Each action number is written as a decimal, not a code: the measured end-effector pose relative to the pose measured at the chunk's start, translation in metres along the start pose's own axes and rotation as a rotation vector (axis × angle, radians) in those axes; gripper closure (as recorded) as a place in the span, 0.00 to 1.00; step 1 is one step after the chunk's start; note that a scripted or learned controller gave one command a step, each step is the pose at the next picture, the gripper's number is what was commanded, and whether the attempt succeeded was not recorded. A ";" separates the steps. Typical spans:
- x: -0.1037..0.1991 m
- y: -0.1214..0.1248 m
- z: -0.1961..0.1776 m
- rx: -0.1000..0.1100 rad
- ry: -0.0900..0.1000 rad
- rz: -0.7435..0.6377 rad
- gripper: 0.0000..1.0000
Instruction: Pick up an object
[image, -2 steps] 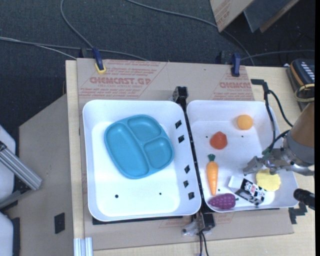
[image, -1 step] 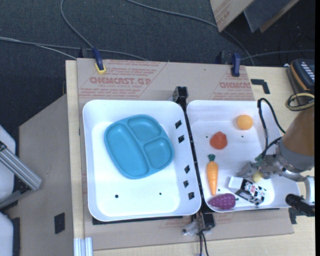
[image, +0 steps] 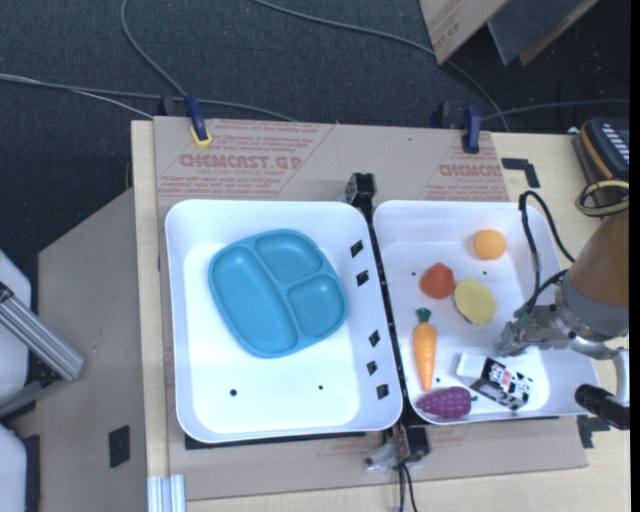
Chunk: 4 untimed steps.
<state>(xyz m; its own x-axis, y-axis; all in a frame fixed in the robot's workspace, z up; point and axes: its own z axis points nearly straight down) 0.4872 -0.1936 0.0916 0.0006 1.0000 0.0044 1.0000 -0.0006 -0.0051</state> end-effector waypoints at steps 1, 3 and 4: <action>0.001 0.001 -0.040 -0.006 -0.005 -0.002 1.00; -0.004 0.012 -0.149 -0.009 -0.006 -0.003 1.00; 0.047 0.023 -0.153 -0.005 -0.003 -0.007 1.00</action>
<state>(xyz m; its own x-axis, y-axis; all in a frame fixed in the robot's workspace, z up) 0.5114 -0.1473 0.2452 -0.0067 1.0000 0.0019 1.0000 0.0067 0.0000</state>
